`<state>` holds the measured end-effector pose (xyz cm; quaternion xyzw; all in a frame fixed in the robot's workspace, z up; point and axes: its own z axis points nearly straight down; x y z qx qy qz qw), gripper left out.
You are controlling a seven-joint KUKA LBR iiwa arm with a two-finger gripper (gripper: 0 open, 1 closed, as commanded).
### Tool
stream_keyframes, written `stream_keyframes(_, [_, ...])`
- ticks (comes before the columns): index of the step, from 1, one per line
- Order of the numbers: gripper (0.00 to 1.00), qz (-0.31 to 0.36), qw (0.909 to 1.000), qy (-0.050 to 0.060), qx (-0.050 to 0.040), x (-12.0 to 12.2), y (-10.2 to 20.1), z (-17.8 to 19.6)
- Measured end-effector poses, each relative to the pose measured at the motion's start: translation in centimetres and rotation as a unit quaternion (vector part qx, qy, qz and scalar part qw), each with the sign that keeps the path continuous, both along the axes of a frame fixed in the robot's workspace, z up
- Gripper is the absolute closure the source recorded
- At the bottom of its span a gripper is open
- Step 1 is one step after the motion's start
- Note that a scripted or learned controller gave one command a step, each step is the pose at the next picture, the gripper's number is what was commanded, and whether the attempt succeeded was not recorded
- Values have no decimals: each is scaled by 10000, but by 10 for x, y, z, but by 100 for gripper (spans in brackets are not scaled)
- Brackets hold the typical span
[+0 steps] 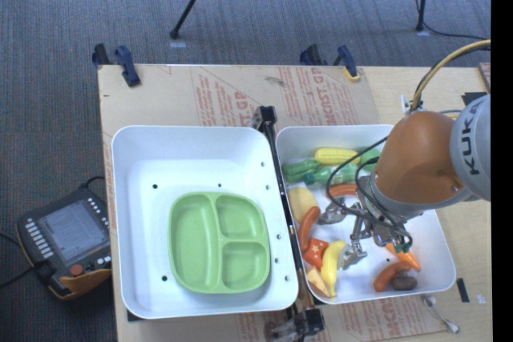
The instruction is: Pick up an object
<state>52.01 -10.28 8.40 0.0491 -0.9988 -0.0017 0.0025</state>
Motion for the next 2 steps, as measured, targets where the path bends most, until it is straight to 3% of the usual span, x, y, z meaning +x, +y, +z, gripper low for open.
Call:
stream_keyframes(1, [0,664,9978,11,0,-23,16,0])
stream_keyframes(2, [0,666,9978,11,0,-23,16,0])
